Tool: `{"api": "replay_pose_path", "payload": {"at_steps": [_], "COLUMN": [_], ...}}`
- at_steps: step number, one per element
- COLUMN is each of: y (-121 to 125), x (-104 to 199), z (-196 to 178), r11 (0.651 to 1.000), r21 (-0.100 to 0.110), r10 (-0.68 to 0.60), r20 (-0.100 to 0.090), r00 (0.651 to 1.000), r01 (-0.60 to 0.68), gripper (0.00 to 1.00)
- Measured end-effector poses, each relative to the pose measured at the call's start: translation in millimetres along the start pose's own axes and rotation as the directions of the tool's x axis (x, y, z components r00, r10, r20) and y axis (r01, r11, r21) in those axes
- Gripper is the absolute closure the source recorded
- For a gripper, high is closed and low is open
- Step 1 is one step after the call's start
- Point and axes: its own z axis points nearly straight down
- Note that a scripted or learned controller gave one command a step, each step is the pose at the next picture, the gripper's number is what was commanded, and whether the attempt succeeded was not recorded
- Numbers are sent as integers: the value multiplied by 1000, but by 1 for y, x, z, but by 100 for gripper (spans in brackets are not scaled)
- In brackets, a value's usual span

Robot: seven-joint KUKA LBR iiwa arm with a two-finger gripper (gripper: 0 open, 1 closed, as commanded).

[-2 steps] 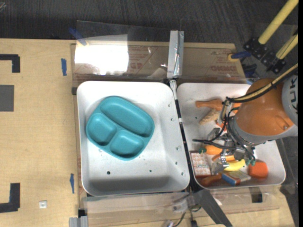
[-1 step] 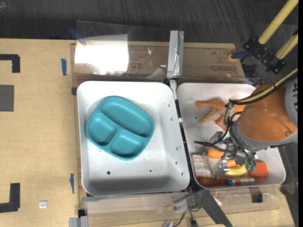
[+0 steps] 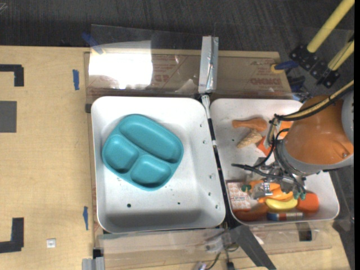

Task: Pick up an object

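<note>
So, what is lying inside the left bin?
The left bin holds one teal divided tray with three compartments. Whatever may lie beneath the tray is covered.

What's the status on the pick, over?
Pincer low in the right white bin, over the toy pile. Small yellow banana-shaped toy right beneath it, grasp unconfirmed. Teal divided plastic tray sits alone in the left white bin.

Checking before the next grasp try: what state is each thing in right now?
Teal plate: right side up, flat in the left bin.
Gripper: low over the pile of small objects in the right bin.
Orange piece: lying loose, apart from gripper.
</note>
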Motion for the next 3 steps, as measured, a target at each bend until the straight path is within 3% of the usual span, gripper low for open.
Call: {"api": "replay_pose_path", "payload": {"at_steps": [1, 2, 3], "y": [16, 77, 87], "x": [-47, -70, -3], "z": [-84, -131, -81], "r11": [1000, 990, 1000], "r21": [-4, -2, -5], "r10": [8, 140, -5], "r20": [-22, -24, -32], "r00": [1000, 990, 999], "r01": [-9, -140, 5], "gripper": [100, 100, 100]}}
